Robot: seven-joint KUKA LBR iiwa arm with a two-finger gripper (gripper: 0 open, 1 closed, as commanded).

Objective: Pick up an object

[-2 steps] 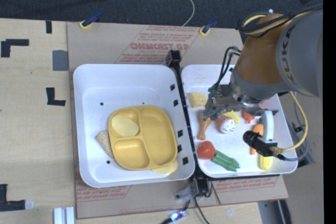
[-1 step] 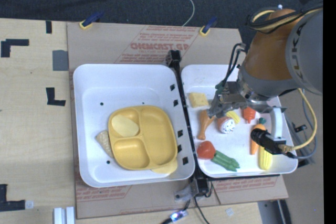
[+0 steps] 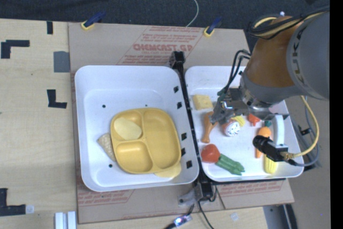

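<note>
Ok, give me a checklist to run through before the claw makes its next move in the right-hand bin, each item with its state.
1. Claw is over the right bin, where the toys lie: ok.
2. A target is close: the white dotted piece lies just beside the claw: ok.
3. Nothing seen between the claw's fingers yet: ok.
4. Finger opening: cannot tell, the wrist covers it.
5. Crowding: the orange stick lies right next to the claw, so a descent may nudge it: not ok.
6. Yellow tray in the left bin is well away from the arm: ok.
</note>
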